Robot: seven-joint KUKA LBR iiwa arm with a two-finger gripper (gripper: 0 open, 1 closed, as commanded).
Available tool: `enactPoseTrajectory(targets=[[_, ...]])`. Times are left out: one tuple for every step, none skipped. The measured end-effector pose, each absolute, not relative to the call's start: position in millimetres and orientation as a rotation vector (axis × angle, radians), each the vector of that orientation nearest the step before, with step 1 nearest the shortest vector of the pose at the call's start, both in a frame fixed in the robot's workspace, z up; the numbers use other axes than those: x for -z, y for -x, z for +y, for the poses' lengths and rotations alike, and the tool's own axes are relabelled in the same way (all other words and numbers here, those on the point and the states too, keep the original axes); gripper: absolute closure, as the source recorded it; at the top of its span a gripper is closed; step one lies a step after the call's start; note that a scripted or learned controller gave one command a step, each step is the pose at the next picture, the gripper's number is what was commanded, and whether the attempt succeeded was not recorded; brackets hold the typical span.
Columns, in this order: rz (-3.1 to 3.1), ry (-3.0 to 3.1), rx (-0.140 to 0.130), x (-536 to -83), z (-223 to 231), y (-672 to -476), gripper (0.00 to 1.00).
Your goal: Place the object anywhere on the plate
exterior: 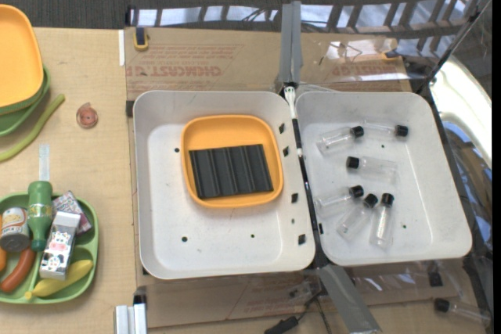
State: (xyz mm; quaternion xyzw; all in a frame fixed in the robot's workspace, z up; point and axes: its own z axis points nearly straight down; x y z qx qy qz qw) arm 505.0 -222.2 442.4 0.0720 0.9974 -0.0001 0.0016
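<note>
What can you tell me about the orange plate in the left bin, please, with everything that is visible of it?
The orange plate is a rounded square with a raised rim, looking like matte plastic. It lies flat and upright in the left bin, toward that bin's far side and roughly centred across it. A dark ribbed rectangular block lies on the plate, covering much of its floor, toward the near rim. Nothing else touches it.

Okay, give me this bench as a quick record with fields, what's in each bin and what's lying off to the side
left bin: orange plate bearing a dark ribbed slab
right bin: six clear vials with black caps, scattered, lying down
vials on plate: none
off to the side: green tray of toy food, stacked orange and green plates, small pink item
</note>
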Motion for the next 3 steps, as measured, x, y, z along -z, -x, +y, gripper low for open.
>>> enactPoseTrajectory(targets=[[3.127, 0.264, 0.001, -442, -222, -479.3, 0.0], [3.013, 0.879, -0.001, -400, -221, -513.1, 0.0], [2.832, 1.356, -0.001, -335, -222, -501.0, 0.0]])
